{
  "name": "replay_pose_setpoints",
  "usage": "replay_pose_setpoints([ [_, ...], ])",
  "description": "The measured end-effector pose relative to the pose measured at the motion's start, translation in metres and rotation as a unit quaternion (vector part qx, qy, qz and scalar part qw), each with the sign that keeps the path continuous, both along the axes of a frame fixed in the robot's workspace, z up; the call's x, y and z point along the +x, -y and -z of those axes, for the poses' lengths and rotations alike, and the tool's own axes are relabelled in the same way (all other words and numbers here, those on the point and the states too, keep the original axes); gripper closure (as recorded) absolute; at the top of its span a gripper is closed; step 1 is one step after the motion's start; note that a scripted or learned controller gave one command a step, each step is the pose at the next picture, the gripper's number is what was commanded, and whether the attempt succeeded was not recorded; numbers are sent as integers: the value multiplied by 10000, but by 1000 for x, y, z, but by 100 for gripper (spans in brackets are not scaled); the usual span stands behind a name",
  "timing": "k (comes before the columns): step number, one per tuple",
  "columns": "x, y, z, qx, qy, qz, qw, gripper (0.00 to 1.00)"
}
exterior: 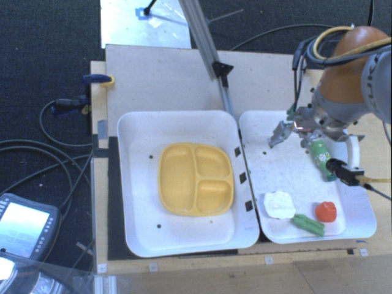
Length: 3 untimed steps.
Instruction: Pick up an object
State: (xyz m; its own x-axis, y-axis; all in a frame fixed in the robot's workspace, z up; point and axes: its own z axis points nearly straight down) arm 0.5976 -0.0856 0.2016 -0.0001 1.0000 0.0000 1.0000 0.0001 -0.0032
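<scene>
Green bottle (320, 156), cylindrical, lies in the smooth white right bin (367, 225).

Two bins sit side by side on the counter (153, 78). The left bin (135, 225) holds a divided tray (196, 179). In the right bin (269, 164), a bottle (321, 156) lies toward the back (under the end effector (293, 132)); a cloth (279, 204), a pod-shaped toy (308, 224) and a small round item (326, 211) lie along the front.
</scene>
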Motion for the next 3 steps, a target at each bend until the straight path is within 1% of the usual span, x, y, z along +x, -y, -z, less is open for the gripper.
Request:
replay_pose_setpoints([
  [1,4,7,58,-1,-5,-1,10000,0],
  [2,6,7,43,2,35,0,10000,100],
  [3,11,10,-21,-6,60,-24,10000,100],
])
